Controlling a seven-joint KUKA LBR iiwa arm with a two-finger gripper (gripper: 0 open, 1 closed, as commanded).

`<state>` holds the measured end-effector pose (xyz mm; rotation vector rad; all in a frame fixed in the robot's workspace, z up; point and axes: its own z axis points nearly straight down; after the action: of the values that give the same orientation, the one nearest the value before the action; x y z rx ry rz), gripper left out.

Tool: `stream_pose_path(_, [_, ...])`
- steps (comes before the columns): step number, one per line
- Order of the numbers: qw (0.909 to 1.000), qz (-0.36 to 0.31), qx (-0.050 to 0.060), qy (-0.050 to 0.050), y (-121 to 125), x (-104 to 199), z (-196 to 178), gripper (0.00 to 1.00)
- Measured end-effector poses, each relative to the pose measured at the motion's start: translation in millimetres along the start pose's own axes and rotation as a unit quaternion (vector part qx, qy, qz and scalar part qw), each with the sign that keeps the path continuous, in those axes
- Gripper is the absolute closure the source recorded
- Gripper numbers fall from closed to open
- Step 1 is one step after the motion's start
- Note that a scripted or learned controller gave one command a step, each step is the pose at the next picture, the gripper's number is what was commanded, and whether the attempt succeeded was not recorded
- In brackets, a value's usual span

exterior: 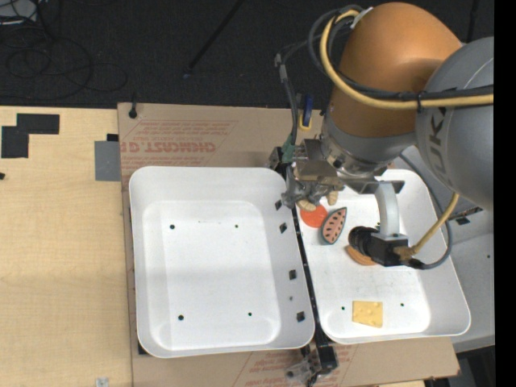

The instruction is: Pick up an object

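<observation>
Pale wood desk (56, 240), cardboard sheet (201, 139) on it, two white bins on that. The arm is over the right bin (431, 285), and I see the gripper (316, 192) low at its upper left corner, beside the wall shared with the left bin (147, 280). I cannot tell if the gripper is released or clenched. Orange-red piece (311, 214) just under it. Grey-and-red oval (333, 225) just beside. Brown-orange piece (355, 255) near, partly hidden. Yellow square (368, 314) well apart, near the front wall.
</observation>
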<state>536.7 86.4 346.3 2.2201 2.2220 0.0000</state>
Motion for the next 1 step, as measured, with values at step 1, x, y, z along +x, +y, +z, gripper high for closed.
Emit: stream_pose_path(1, [1.0,0.002,0.006,-0.001,-51.9,-1.5,26.3,1.0])
